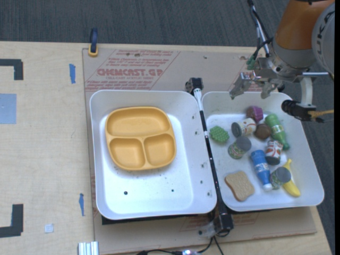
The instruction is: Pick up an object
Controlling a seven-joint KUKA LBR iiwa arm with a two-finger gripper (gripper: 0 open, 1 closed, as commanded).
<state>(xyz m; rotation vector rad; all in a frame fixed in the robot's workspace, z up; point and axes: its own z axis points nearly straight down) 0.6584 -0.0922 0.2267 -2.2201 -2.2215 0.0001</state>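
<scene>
Jaws point(249, 86) spread above small mixed toy foods point(255, 145).

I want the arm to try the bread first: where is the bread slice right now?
The bread slice lies in the right bin, near its front left corner, just left of the blue bottle and below the grey disc.

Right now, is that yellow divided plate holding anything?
Empty. The yellow plate shows three bare compartments; the toys lie in the right bin.
</scene>
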